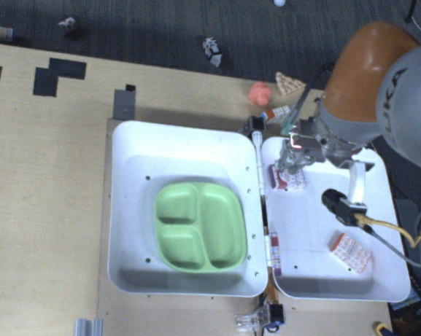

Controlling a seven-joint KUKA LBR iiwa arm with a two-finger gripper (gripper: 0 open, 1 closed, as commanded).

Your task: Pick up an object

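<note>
Two white bins sit on the tabletop (38, 207), and the gripper (293, 158) hangs just over one small red-and-white packet (288, 180) in the right bin (310, 282), with one orange packet (350, 252) farther off and one green tray (199, 226) in the left bin (131, 193).

My arm (408, 86) enters from the right, its grey link and orange band bent downward at the wrist. The gripper (293, 163) hangs low and points almost straight down. I cannot judge its state from this slanted overhead view.
</note>
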